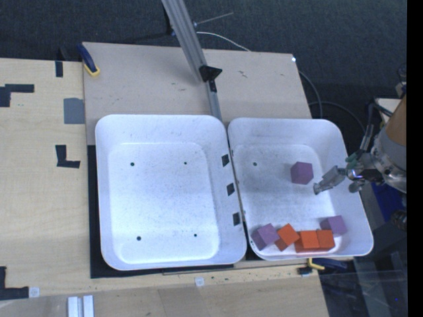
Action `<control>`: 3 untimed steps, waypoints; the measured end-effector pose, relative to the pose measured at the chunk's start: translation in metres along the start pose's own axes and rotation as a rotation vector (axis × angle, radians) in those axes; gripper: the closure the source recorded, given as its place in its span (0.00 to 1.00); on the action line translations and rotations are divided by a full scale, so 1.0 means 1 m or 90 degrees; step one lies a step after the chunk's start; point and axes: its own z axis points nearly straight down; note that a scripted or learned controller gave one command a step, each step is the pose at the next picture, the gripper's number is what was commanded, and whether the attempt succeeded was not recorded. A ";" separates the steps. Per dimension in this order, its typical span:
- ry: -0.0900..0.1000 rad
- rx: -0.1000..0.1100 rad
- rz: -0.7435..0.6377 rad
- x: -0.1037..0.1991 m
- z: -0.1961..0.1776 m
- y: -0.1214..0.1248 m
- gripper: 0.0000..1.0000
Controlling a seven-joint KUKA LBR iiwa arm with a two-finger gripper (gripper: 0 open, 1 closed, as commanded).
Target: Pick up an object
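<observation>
Pale wooden desk carries two white bins. Alone in the right bin sits a purple cube, probably light, stiff foam, best pinched across opposite flat faces. Just beside it hovers the end effector, holding nothing; its opening I cannot tell.

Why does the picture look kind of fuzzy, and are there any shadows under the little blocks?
In the camera view the whole picture is soft and grainy, so the edges of the small purple foam cube look blurry; it casts only a faint grey shadow on the right shallow white plastic bin, because the light is even; no strong glare shows; the grey two-finger gripper at the right edge looks smeared.
</observation>
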 end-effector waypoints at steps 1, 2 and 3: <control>-0.003 -0.002 -0.001 0.014 0.138 0.102 0.00; -0.002 0.001 -0.001 0.015 0.127 0.099 1.00; 0.002 -0.004 -0.005 0.131 0.010 0.076 1.00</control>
